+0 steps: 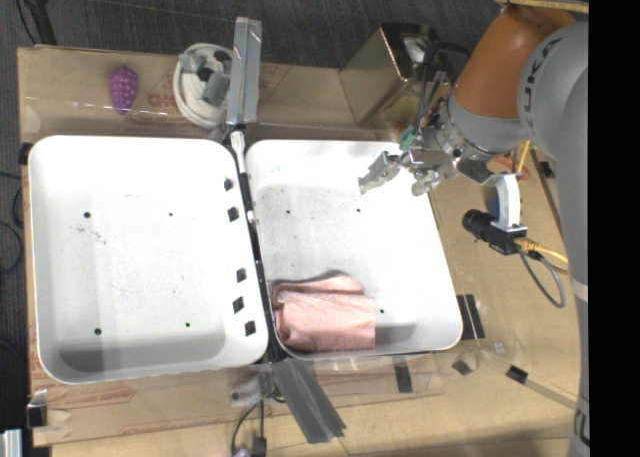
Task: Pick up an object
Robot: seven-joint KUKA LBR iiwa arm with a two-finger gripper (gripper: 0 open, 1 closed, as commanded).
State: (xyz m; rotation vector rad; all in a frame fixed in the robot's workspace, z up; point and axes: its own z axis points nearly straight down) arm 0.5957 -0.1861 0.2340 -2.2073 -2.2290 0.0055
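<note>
A folded pink cloth (pixel 325 316) lies in the near left corner of the right bin (pixel 330 215), against the divider. My gripper (pixel 400 178) hangs over that bin's far right part, close to its back rim and well away from the cloth. Its two fingers (pixel 373 175) are spread open with nothing between them. The grey arm with its orange band (pixel 505 55) reaches in from the upper right.
The left bin (pixel 130 255) sits beside the right one, with small black clips (pixel 240 275) along the divider. Behind the bins are a purple grape-like toy (pixel 123 88), a white coiled cable (pixel 203 83), a metal post (pixel 245 70) and a brown box (pixel 385 70).
</note>
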